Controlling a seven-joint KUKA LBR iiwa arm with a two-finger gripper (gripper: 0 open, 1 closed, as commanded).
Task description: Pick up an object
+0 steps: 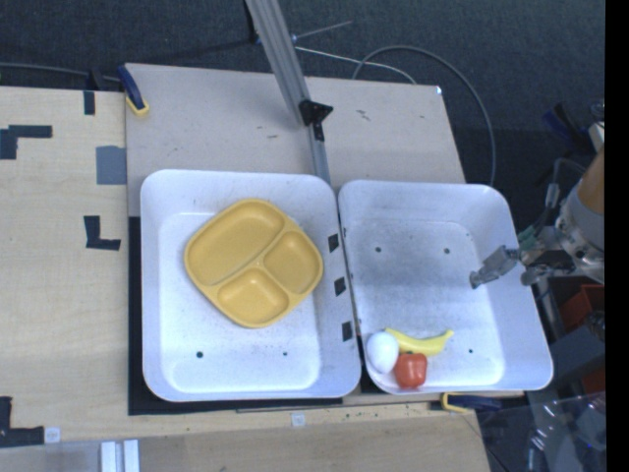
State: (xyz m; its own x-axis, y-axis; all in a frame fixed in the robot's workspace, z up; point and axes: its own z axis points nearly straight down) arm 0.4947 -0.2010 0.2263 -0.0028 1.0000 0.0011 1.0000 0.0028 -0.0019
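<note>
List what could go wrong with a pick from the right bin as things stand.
1. The white ball, banana and red object crowd together in the right bin's near-left corner, so the fingers may catch two or push one aside.
2. They sit against the bin wall, which could block one finger.
3. The gripper is at the far right rim, away from them.

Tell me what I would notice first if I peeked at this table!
Probably the big yellow plastic plate with three compartments, lying in the left white bin. Next, the little cluster in the right white bin's near-left corner: a white egg-shaped ball, a red toy pepper and a yellow toy banana. The grey gripper pokes in over that bin's right edge.
</note>
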